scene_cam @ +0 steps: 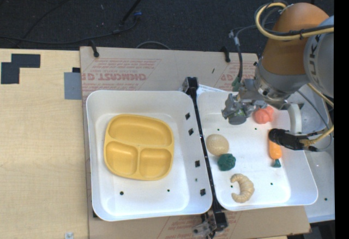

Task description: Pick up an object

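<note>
My gripper (235, 114) hangs over the back of the right bin (305, 194), above bare floor. Just to its right lies a pink-red round fruit (263, 115), close beside it but not between its fingers. In front of the gripper rests a cream egg-shaped piece (217, 144), and beside that a dark green broccoli-like lump (227, 162). A pale croissant (242, 187) lies near the bin's front. An orange carrot (275, 151) sits at the right side, partly covered by the robot's own fittings.
The left bin (103, 199) holds a yellow divided plate (139, 146) with three compartments. A black divider rail (199, 145) runs between the two bins. Bare floor lies at the right bin's front right corner.
</note>
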You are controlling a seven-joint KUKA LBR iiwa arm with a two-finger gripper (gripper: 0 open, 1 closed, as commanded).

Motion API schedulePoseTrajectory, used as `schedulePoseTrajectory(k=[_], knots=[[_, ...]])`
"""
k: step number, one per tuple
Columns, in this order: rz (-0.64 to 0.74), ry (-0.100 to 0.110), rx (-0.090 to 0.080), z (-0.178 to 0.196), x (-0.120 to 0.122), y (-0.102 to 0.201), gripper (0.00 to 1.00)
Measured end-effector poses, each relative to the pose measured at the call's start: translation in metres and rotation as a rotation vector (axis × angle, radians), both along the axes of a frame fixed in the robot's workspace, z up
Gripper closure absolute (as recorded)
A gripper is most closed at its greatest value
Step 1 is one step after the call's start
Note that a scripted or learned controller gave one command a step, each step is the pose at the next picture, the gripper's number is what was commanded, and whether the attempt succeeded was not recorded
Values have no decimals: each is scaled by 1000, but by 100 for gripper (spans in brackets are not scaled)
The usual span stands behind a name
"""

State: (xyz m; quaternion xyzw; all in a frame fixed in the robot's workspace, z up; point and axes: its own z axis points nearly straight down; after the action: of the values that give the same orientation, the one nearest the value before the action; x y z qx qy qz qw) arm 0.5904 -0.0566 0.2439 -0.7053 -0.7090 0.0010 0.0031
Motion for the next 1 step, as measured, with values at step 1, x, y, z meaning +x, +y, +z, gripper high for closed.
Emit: schedulePoseTrajectory(k=[1], knots=[[0,2,-1,-15,-19,54,100]])
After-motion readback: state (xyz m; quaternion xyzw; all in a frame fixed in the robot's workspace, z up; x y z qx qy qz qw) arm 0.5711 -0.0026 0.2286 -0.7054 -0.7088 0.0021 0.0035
